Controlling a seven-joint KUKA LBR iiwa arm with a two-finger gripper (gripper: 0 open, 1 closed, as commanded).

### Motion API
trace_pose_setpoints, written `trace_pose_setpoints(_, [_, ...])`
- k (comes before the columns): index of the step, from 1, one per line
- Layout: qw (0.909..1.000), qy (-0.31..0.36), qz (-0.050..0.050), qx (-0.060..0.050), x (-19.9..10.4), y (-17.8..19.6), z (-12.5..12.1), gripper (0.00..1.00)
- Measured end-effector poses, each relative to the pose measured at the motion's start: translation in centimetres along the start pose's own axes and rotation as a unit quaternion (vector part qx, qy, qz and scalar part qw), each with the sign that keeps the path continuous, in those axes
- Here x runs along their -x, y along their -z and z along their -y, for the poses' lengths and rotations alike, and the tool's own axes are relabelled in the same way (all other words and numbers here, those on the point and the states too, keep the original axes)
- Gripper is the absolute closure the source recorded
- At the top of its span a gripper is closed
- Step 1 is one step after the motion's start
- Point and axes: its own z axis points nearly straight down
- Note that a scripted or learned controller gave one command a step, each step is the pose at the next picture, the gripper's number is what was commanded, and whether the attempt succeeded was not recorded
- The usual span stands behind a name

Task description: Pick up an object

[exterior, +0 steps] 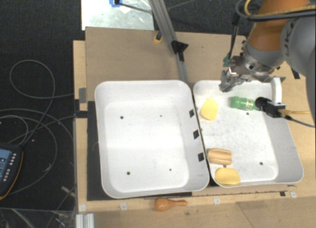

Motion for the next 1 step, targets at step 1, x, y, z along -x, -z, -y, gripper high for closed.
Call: trace_pose_setpoints(1, [1.0000,0.000,0.000,0.000,-4.65,-0.55,-0.48,1.00])
